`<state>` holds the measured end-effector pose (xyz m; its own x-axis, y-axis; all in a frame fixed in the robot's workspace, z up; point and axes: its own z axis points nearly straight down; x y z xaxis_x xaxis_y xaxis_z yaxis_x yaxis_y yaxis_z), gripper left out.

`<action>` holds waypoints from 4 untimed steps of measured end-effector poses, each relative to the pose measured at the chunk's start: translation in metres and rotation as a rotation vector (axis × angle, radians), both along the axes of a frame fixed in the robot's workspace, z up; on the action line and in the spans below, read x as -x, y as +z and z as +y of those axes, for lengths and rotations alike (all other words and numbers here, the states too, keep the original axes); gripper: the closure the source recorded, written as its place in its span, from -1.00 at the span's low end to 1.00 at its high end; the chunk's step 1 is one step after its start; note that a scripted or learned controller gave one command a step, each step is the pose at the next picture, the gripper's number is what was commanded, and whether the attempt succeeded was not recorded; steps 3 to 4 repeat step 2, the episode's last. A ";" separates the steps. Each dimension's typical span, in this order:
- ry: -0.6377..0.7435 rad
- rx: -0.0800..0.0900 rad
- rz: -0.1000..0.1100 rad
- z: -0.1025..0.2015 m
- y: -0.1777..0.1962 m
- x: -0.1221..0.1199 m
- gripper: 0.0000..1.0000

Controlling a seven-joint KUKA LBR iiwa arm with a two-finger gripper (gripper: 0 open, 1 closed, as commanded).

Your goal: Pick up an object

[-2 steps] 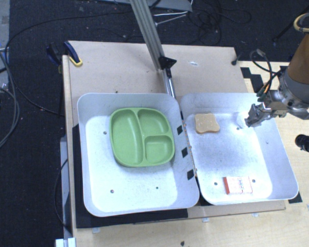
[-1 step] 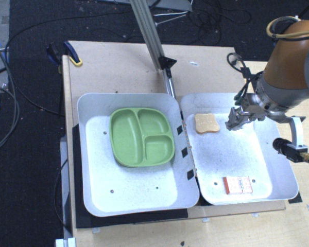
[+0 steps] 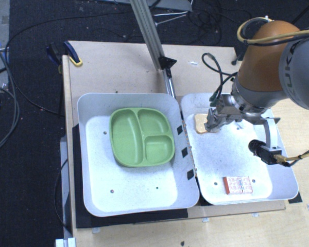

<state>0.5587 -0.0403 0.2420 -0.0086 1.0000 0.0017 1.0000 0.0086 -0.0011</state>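
Clearly, the arm reaches in from the right and has its pincer (image 3: 212, 123) low over the far left corner of the right shallow white plastic bin (image 3: 211, 174). Just at this corner lies a small pale tan object with a rounded shape, like a slice of bread (image 3: 200, 123), close to the bin wall. The tip of the pincer is touching this object or is just beside its right edge; I cannot tell which, and I cannot tell if the pincer is apart or together, because the wrist hides it from above. I think the object is the target of this try, since the arm points at it and at nothing else.

Near the front edge of the same bin lies a small flat red and white box (image 3: 239, 184), well apart from the pincer. The left shallow white plastic bin (image 3: 92, 189) carries a light green plastic plate with three compartments (image 3: 142, 137), lying flat near its middle. Both bins stand side by side on the light wooden surface (image 3: 113, 66), so that the arm can reach each of them.

The corner position may make the grasp difficult, in my judgement, because the bin wall leaves little room beside the tan object.
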 end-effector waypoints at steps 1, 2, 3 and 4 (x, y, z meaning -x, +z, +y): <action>-0.001 0.000 -0.003 0.054 0.006 -0.013 1.00; -0.001 0.001 0.000 0.103 -0.010 -0.019 1.00; -0.001 0.001 0.000 0.103 -0.010 -0.019 1.00; -0.001 0.001 0.000 0.103 -0.010 -0.019 1.00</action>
